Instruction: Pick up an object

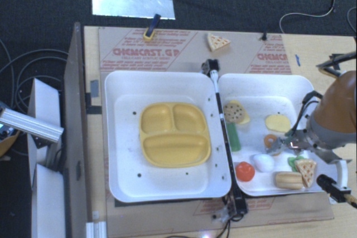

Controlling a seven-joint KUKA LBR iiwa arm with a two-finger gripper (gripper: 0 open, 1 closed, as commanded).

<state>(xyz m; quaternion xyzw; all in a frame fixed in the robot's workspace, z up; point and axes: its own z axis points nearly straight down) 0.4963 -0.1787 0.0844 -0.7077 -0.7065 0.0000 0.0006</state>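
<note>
On your left, the left bin holds a yellow divided plate, lying flat near its centre. Behind the bins, a pizza-slice toy sits on the cardboard, well apart from the rest. In the right bin, along the shared wall, you have a cookie, a green stick just below it and a red tomato at the front. Further right lie a white egg, an orange ring, a yellow disc, a bread roll and a pizza wedge touching it. The gripper hangs close over the ring and green piece; whether its jaws are spread or closed cannot be told.
</note>
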